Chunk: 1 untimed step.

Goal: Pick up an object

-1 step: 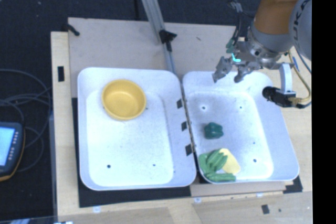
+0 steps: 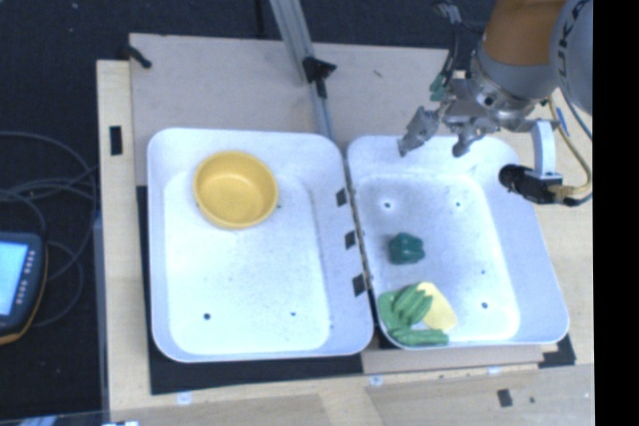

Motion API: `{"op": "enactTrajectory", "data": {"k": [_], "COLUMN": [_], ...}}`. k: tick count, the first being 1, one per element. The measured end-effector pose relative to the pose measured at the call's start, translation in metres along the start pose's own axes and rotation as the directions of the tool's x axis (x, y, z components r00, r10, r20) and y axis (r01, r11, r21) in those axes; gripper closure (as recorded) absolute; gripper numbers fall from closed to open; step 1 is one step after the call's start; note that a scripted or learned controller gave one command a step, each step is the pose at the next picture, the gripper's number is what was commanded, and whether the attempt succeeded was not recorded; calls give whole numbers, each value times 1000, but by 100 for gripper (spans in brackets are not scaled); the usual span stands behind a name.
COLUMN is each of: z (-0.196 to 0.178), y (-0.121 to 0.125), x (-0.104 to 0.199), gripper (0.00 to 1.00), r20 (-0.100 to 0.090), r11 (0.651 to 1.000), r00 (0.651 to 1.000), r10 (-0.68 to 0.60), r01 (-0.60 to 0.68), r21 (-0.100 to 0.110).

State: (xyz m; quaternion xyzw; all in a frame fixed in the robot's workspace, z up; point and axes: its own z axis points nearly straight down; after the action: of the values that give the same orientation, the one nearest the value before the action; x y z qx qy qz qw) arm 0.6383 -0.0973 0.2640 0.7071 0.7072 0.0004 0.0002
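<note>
A yellow bowl sits in the upper left part of the left bin. In the right bin lie a dark green lump near the middle and a yellow piece with green pods at the front left corner. My gripper hangs above the back edge of the right bin, its two fingers spread apart with nothing between them. It is well above and behind the green lump.
A slanted metal rail runs from the top of the view down to the gap between the bins. A black cable plug dangles by the right bin's back right corner. A handheld screen lies off the bench at left.
</note>
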Motion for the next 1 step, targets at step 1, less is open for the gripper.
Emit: {"op": "enactTrajectory", "data": {"k": [1], "z": [60], "y": [-7], "x": [2], "gripper": [0], "r20": [1], "r11": [1000], "r00": [1000], "r10": [1], "r01": [-1], "r21": [5]}}
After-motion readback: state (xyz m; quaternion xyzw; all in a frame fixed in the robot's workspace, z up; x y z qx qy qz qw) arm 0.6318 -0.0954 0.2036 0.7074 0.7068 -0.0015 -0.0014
